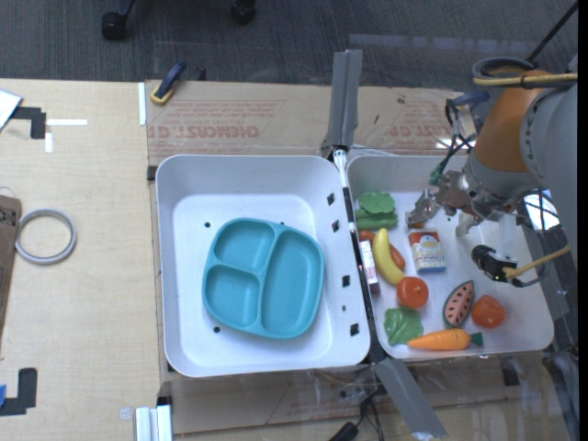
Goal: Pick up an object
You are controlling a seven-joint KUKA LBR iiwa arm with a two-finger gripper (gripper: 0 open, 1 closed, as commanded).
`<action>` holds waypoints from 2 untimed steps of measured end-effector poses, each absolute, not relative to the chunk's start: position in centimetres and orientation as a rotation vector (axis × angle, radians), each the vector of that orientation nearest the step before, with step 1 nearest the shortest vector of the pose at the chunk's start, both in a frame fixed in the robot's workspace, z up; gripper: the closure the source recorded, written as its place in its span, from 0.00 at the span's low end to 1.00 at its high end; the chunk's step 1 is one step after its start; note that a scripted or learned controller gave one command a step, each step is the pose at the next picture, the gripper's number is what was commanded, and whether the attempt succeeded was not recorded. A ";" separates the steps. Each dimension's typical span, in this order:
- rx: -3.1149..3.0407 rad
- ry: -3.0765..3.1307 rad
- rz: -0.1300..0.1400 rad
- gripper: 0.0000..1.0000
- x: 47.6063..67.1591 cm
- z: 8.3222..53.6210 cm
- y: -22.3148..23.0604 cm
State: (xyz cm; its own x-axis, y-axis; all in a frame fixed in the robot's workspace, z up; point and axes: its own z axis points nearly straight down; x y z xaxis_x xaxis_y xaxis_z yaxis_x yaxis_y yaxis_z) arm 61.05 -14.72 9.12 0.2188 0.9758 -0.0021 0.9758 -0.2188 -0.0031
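Jaws (424, 211) over right bin (542, 338) — state unclear; toy food inside — left bin (170, 246) holds blue plate (264, 278).

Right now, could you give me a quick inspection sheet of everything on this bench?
Surface: two white bins, left bin, right bin.
Job's things: banana, tomato, carrot, watermelon slice, small carton, all in the right bin.
Clutter: blue divided plate in the left bin; tape roll on the bench.
Grippers: gripper above the right bin, holding nothing seen.
Cables: black cable by the arm.
Surroundings: chair base on grey carpet.
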 end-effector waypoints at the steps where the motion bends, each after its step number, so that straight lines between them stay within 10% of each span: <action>1: -2.510 -1.887 0.004 0.00 57.3 9.2 -14.2; 2: -2.511 -1.885 0.006 1.00 57.3 10.0 -14.2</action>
